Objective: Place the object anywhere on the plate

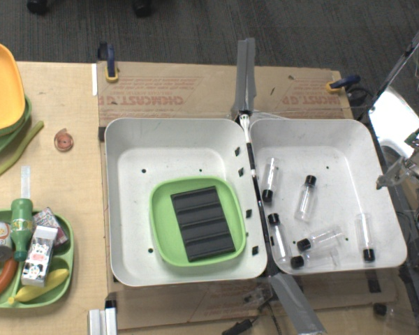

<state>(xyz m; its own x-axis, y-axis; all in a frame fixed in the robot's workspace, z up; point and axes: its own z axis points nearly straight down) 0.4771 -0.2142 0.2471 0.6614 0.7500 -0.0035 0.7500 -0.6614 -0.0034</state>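
Observation:
A green square plate [163, 237] lies in the left bin [126, 152], toward its front. On the plate rests a black ridged rectangular object [202, 222], lying flat and roughly centred. In the right bin [349, 138] lie several clear vials with black caps: one by the divider [269, 181], one in the middle [306, 197], and one near the right wall [365, 236]. More vials are clustered at the front [318, 243].
At the right edge stand white and grey pieces of hardware [398, 169], beside the right bin's wall. On the wooden bench to the left are stacked yellow and green dishes [0, 100] and a green tray of toy food [28, 260]. Clamps [109, 61] hold the cardboard at the back.

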